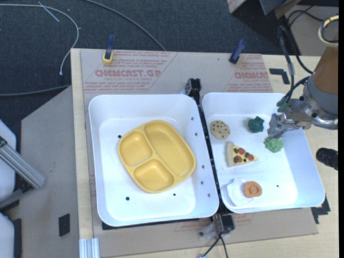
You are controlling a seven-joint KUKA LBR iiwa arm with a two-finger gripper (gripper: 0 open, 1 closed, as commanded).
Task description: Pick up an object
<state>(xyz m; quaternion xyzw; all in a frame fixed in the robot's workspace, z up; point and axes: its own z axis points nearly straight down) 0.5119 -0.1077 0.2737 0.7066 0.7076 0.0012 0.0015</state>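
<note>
Bench (134,71) (cardboard-topped, seemingly), two white bins (107,171)

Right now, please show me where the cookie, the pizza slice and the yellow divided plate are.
cookie (219,129): camera view, its middle.
pizza slice (239,155): camera view, its topped face.
yellow divided plate (165,144): camera view, floor of the largest compartment.

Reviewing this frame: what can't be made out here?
1. Camera view: whether the gripper touches the light green toy just below it; the gripper's own body hides the contact.
2. The arm: cut off by the right edge.
3. The dark green toy in the right bin: too small to identify.
</note>
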